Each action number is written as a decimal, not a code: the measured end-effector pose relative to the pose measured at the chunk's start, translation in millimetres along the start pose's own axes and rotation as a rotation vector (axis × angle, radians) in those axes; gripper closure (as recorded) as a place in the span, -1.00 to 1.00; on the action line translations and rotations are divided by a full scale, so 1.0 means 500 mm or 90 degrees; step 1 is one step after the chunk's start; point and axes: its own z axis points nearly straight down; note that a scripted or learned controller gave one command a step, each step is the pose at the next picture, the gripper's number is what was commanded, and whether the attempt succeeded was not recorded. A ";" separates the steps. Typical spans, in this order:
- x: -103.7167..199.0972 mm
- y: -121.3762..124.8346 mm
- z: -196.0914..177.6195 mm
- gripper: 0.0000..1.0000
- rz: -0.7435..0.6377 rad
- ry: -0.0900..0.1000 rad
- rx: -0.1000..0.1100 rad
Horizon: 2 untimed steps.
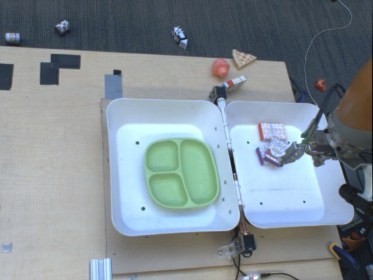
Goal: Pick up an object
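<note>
Purple-wrapped packet [269, 154] lies in the right bin [291, 206], upper middle, just below a red-and-white packet [273, 131]. Tool [289, 153] sits at the purple packet's right edge, touching or nearly so; whether it is clenched or released cannot be told. Step judged: closing in for the grasp. Next move calls for a firm closure, then a straight lift. Left bin [125, 150] holds a green divided tray [181, 173].

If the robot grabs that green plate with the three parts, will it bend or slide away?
The green divided plate looks like moulded plastic, so probably stiff and light. It lies flat in the left bin, so it shouldn't roll or tip. Its low, smooth rim may be slippery, so it could slide on the bin floor when pushed.
</note>
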 end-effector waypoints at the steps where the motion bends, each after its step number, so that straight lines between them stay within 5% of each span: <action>1: 0.013 -0.031 0.275 -1.00 0.001 0.000 0.000; 2: 0.014 -0.029 0.254 1.00 0.001 0.000 -0.002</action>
